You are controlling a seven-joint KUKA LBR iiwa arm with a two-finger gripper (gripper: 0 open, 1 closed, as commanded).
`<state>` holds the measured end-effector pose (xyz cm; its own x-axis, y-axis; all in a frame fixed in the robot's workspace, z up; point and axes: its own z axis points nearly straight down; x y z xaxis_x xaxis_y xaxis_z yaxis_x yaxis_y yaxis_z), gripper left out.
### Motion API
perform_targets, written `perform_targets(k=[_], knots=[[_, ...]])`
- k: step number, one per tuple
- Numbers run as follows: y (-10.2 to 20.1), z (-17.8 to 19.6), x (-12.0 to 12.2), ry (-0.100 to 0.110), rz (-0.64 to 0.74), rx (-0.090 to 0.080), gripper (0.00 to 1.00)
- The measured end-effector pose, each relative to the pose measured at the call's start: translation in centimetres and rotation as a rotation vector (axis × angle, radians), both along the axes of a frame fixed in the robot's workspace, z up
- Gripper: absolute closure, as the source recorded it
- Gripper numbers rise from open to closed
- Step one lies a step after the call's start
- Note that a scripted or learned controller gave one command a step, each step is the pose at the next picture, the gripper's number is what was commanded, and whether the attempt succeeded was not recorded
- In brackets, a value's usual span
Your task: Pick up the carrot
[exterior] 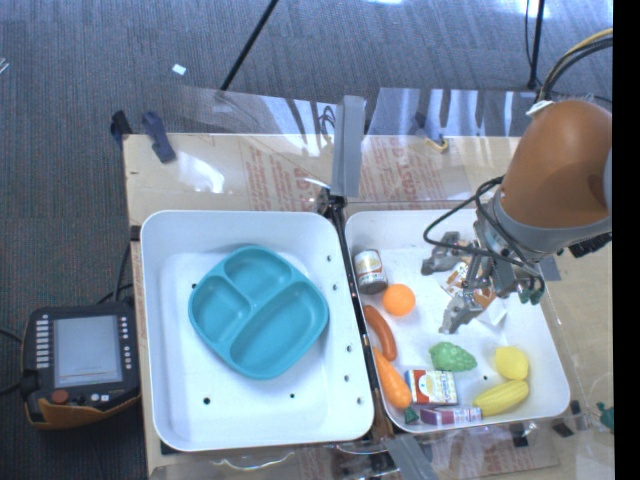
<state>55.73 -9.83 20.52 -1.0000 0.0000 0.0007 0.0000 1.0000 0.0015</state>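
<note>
The carrot (393,381) is a short orange stick lying in the right bin (420,230), close to its left wall and near the front. My gripper (450,289) hangs over the middle of that bin, to the right of and behind the carrot and well apart from it. Its two grey fingers (440,262) stand apart, so it is open, with no object held between the tips. A small orange and white packet (474,286) lies just under the wrist.
Around the carrot lie a red sausage (380,330), an orange ball (399,300), a tin can (369,270), a green lump (453,356), a small carton (432,386), a lemon (511,363) and a yellow banana (500,398). The left bin (165,368) holds a blue divided plate (259,311).
</note>
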Motion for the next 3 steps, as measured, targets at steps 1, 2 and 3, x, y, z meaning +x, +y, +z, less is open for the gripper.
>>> perform_targets(k=[1, 2, 3], knots=[[1.5, -11.9, 4.7, 0.001, 0.009, -0.001, 0.00], [1.7, -10.7, 5.0, -0.006, 0.015, -0.002, 1.00], [7.0, -1.5, 3.0, -0.006, -0.423, 0.000, 1.00]])
